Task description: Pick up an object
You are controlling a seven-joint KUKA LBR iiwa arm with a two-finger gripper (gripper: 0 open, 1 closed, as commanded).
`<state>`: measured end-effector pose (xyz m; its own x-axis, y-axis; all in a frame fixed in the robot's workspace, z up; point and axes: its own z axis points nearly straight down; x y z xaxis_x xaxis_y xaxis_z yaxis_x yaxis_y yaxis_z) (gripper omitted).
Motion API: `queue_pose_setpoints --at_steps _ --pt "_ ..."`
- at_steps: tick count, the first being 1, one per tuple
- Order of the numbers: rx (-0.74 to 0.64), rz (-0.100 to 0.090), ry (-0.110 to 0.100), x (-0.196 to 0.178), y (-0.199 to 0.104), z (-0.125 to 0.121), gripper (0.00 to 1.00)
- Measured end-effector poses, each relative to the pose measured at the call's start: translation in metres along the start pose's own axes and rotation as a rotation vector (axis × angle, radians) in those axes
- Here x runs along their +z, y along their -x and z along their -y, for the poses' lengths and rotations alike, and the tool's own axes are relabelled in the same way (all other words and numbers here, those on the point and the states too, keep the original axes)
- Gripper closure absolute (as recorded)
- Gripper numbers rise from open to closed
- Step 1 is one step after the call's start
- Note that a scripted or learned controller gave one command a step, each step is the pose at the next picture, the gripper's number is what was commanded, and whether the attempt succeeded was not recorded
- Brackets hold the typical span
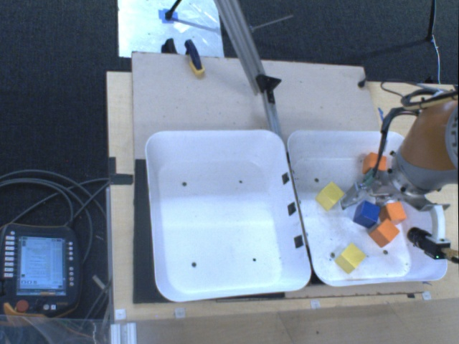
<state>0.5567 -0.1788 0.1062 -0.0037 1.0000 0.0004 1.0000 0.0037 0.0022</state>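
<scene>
So far nothing is lifted: my jaws [361, 194] hang low in the right bin [315, 145], just beside the blue cube [366, 214]; whether they are spread I cannot tell. The grasp remains.

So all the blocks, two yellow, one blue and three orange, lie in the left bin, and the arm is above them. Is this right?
Not quite: they lie in the right bin, not the left bin. The camera view shows two yellow blocks, a blue block and three orange blocks there, with the arm above them.
</scene>
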Motion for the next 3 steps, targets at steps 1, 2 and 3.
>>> queue_pose_setpoints --at_steps 1,2,3 --pt "-0.001 0.002 0.004 -0.012 0.001 -0.001 1.0" --pt "0.001 0.003 0.004 -0.057 0.006 -0.001 1.0" --pt "-0.002 0.002 0.005 -0.109 -0.004 0.0 1.0"
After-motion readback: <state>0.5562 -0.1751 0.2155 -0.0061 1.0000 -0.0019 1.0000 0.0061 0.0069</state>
